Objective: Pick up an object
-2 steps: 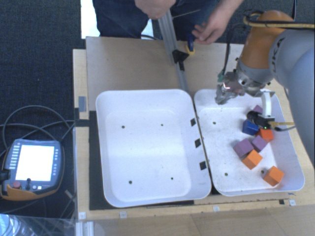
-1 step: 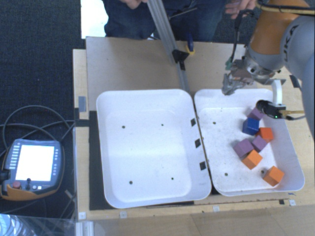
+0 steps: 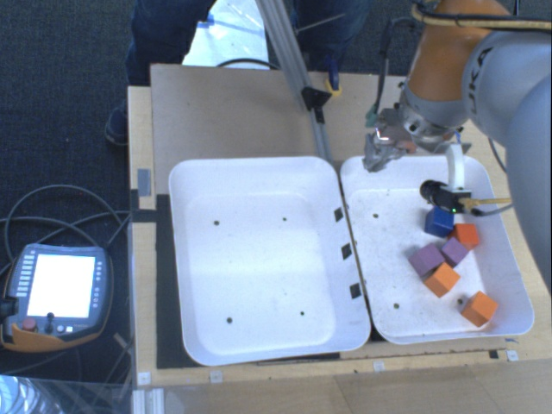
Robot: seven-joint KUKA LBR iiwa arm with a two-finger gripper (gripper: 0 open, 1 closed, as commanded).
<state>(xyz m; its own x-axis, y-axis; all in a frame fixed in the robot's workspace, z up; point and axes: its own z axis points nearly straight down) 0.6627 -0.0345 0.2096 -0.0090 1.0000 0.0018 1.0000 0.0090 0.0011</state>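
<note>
Gripper [image 3: 377, 158] hangs over far rim of right bin [image 3: 509, 257], nothing in it; open or shut: can't tell. Targets in right bin: blue cube [image 3: 439, 222], 2 purple blocks [image 3: 424, 258], 3 orange cubes [image 3: 441, 279]. Look like small rigid blocks w/ flat faces, prob light, matte, not fragile. Best take: lone orange cube [image 3: 479, 308] by near rim, pinch opposite flat sides
</note>
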